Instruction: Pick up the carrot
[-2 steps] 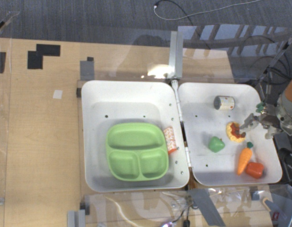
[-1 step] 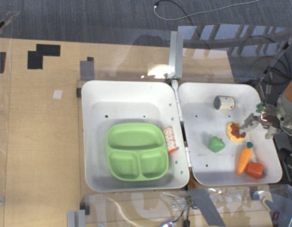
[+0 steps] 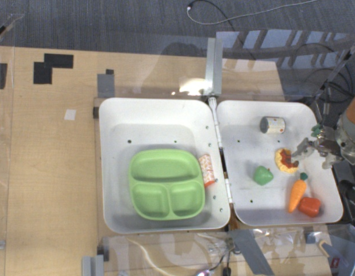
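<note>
An orange carrot [image 3: 297, 194] with a green top lies in the right bin [image 3: 246, 117], near its front right corner, pointing toward the front. My gripper [image 3: 314, 154] hovers at the bin's right side, just behind and to the right of the carrot's green end. It is open with nothing between its fingers. One finger [image 3: 303, 147] reaches toward a yellow and red toy food piece [image 3: 286, 161].
A red toy [image 3: 310, 206] touches the carrot's right side. A green pepper [image 3: 262, 175] and a small can [image 3: 273, 125] also lie in the right bin. The left bin [image 3: 117, 131] holds a green divided plate [image 3: 166, 183] and a small packet [image 3: 206, 169].
</note>
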{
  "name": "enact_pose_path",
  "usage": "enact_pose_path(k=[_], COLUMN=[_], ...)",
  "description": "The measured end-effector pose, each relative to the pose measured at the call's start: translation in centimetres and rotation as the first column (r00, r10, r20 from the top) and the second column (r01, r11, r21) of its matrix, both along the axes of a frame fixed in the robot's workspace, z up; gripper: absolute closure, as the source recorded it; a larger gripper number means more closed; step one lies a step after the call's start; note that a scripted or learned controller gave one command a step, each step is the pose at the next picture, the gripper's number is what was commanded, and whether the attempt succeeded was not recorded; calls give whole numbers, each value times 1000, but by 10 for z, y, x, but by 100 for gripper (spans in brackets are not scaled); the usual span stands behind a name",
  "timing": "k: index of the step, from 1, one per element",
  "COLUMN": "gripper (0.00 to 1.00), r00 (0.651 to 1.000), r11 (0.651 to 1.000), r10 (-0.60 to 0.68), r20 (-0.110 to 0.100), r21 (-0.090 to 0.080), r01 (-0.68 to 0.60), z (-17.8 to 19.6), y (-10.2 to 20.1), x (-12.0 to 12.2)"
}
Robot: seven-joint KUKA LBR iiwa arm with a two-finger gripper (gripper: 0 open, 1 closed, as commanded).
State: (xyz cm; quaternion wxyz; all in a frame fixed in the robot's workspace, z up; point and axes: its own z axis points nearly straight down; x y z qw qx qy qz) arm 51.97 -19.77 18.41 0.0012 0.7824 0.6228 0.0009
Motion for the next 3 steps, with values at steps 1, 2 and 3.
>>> enact_pose_path(k=[1, 2, 3], gripper=[0, 0, 0], r00=[1000, 1000, 1000], r11=[1000, 1000, 1000], r10=[0, 0, 0], r20=[0, 0, 0], r21=[0, 0, 0], r01=[0, 0, 0], z=[0, 0, 0], y=[0, 0, 0], x=[0, 0, 0])
